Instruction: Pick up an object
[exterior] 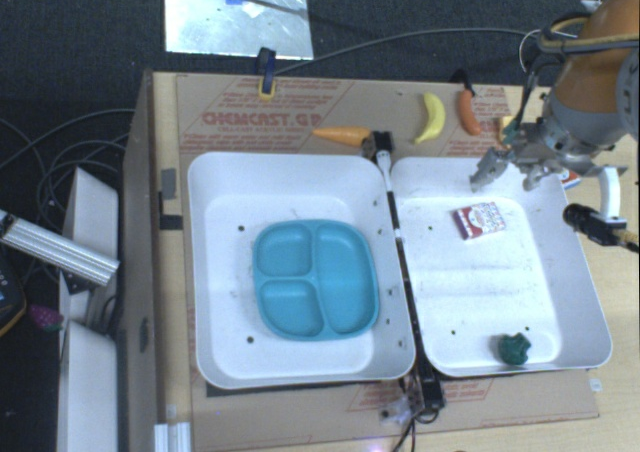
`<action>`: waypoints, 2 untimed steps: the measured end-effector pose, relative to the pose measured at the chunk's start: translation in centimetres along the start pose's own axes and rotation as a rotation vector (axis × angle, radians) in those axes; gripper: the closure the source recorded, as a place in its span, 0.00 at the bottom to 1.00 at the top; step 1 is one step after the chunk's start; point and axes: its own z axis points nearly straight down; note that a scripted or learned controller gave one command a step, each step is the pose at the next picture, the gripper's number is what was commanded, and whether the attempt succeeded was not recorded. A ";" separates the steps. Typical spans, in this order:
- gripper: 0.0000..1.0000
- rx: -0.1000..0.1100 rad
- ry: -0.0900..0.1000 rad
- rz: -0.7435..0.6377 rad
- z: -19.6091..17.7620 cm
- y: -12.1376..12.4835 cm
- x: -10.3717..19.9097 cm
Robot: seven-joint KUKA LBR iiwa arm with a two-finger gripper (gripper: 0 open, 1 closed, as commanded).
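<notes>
In the right bin (560, 270) lie a small red and white box (478, 220) near its back and a dark green lump (514, 347) near its front edge. A blue divided plate (315, 278) rests in the middle of the left bin (225, 240). My gripper (510, 173) hangs over the back edge of the right bin, above and slightly right of the box. Its fingers are spread apart with nothing between them.
Behind the bins, on the cardboard sheet, lie a banana (432, 117), a carrot (340, 136) and a red-orange sausage-shaped toy (468, 112). A black clamp (380, 146) sits where the two bins meet. A black fitting (592, 224) juts in over the right bin's right rim.
</notes>
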 end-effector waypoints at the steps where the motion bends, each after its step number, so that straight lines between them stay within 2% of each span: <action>1: 0.00 0.003 0.001 0.003 10.5 1.4 -1.5; 2: 1.00 -0.004 -0.001 0.000 9.2 1.7 -1.6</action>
